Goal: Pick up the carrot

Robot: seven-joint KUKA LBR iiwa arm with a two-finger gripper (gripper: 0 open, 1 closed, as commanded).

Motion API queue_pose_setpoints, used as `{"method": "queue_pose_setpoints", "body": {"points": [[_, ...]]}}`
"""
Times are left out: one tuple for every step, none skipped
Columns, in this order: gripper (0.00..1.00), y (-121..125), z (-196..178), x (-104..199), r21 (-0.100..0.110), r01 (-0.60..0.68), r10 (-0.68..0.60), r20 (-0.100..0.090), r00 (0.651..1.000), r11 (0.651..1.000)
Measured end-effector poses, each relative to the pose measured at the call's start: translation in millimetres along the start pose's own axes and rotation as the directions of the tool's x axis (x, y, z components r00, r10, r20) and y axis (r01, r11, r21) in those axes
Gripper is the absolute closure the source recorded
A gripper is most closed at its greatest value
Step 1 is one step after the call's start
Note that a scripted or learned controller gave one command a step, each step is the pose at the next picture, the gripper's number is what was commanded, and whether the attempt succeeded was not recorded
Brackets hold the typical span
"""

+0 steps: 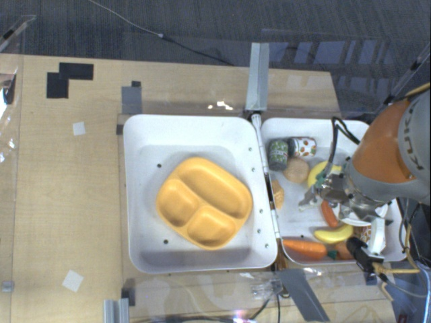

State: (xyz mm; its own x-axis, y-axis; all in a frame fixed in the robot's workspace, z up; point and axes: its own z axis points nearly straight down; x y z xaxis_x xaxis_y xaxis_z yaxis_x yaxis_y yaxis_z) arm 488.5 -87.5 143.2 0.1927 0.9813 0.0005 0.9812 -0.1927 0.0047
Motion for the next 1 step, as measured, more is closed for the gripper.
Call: {"method": "queue_pose_setpoints", "body": {"points": [[0.00,-1.6,32.6,-0.6,0.005,-0.248,0.248,0.000,0.969,0.969]]}}
